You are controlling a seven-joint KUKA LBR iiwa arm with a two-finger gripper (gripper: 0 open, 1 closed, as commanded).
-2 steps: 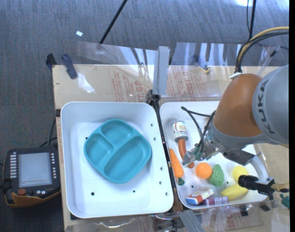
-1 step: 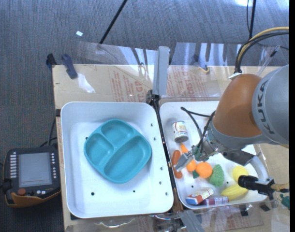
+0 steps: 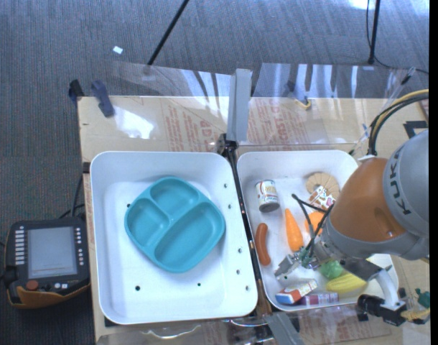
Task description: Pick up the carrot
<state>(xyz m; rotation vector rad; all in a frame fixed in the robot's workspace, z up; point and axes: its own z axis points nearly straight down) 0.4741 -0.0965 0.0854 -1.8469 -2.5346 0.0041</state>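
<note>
blue plate point(image 3: 175, 223), can point(image 3: 267, 195), sausage point(image 3: 263, 244)

Plate point(image 3: 174, 223) in left bin point(image 3: 104, 192); carrot point(image 3: 293, 229) right of sausage point(image 3: 263, 244), right bin point(image 3: 291, 158).

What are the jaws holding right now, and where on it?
Nothing that can be seen. The gripper sits low in the right bin, just below the carrot, which lies free on the floor.

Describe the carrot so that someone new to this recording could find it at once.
Look in the right-hand white bin, in its middle, just left of the grey and orange arm. The orange tapered carrot lies there, running toward the gripper. The reddish-brown sausage to its left is darker and blunt-ended, and the small silver can is metallic.
</note>
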